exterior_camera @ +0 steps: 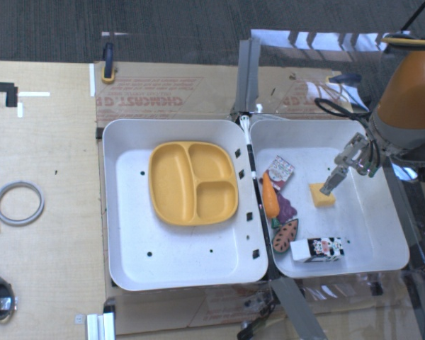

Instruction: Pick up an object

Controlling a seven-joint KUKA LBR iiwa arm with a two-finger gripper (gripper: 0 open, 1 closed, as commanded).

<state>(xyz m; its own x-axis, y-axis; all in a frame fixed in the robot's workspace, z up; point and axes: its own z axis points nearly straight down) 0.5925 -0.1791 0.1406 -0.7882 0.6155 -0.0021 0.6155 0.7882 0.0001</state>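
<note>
While over the right bin [382, 253], gripper [332, 188] tip touches the yellow block [323, 196] — finger gap unreadable.
Carrot [270, 197], milk carton [317, 248] well apart — approach unobstructed.

Arm [404, 98] reaching from right, gripper [334, 184] angled down-left.

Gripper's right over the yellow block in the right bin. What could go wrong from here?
1. The gripper comes at the yellow block from a slant near its upper edge, so the block may slide or tip away rather than be gripped.
2. The block lies loose on the smooth bin floor, so a push might send it toward the carrot and the small carton.
</note>
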